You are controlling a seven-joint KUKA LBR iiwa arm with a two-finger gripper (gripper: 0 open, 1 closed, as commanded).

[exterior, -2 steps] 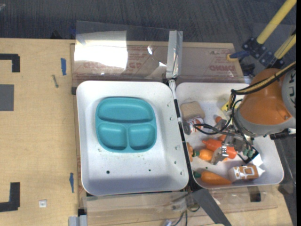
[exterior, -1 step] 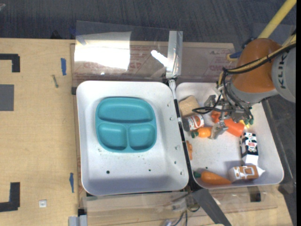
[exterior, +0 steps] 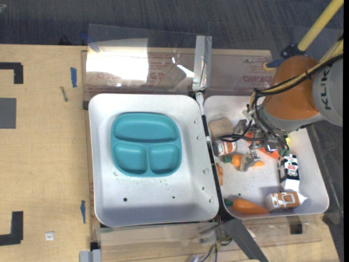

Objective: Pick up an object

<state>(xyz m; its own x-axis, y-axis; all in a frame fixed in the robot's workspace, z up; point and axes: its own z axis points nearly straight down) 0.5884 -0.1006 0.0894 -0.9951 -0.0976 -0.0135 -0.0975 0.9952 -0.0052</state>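
My gripper (exterior: 251, 160) hangs low in the right bin (exterior: 319, 198), under the grey wrist and its orange band. A small orange ball (exterior: 236, 160) lies just left of it. A red-and-white can (exterior: 226, 147) lies on its side a little further left. The wrist hides what is directly below it. Nothing visibly sits in the gripper.
The right bin also holds a tan flat piece (exterior: 220, 127), a carrot (exterior: 248, 205) along the front wall, a brown-and-white carton (exterior: 283, 200) and a black-and-white carton (exterior: 290, 168). In the left bin (exterior: 101, 201) lies a teal divided plate (exterior: 145, 143).
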